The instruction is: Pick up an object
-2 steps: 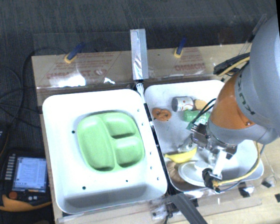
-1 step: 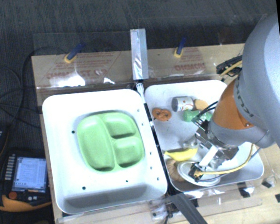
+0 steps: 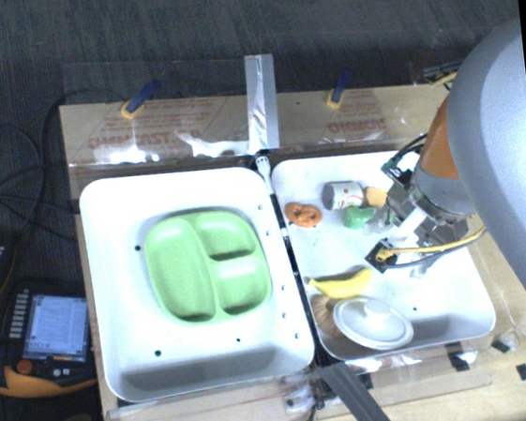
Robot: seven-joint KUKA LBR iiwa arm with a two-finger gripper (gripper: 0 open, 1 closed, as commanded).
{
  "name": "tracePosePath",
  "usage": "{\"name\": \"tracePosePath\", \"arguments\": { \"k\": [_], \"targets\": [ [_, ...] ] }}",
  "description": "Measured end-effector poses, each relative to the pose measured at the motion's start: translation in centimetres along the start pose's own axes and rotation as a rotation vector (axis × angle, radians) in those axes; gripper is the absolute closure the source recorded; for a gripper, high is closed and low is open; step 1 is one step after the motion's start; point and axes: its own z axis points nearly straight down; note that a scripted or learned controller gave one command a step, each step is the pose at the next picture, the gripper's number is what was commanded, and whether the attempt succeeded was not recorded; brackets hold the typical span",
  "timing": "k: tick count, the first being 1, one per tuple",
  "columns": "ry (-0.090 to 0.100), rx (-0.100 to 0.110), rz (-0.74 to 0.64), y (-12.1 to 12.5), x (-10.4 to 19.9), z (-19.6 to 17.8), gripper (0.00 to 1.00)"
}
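Note:
In the right bin (image 3: 463, 309) lie an orange ring-shaped piece (image 3: 303, 213), a small silver can (image 3: 339, 192) on its side, a green item (image 3: 357, 218), a yellow banana (image 3: 342, 284) and a white upturned bowl (image 3: 374, 322). My gripper (image 3: 391, 217) hangs over the right bin's upper middle, just right of the green item and the can. The arm's wrist covers the gripper's tip. Nothing shows as held.
The left bin (image 3: 129, 362) holds a green divided plate (image 3: 205, 264). A metal divider strip (image 3: 286, 249) runs between the bins. The arm's grey body (image 3: 507, 158) covers the right bin's right side. Electronic devices (image 3: 49, 323) lie on the floor to the left.

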Motion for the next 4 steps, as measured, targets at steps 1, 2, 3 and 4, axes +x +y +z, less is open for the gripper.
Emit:
{"name": "tracePosePath", "arguments": {
  "k": [1, 2, 3, 4],
  "targets": [
    [-0.001, 0.001, 0.188, 0.4, 3.9, 5.8, 0.00],
    [0.007, -0.006, 0.334, -0.2, 4.5, 6.7, 0.00],
    [0.007, -0.009, 0.329, -0.2, 4.6, 5.7, 1.00],
    [0.001, 0.000, 0.345, -5.9, 7.3, -8.1, 1.00]
  ]
}}
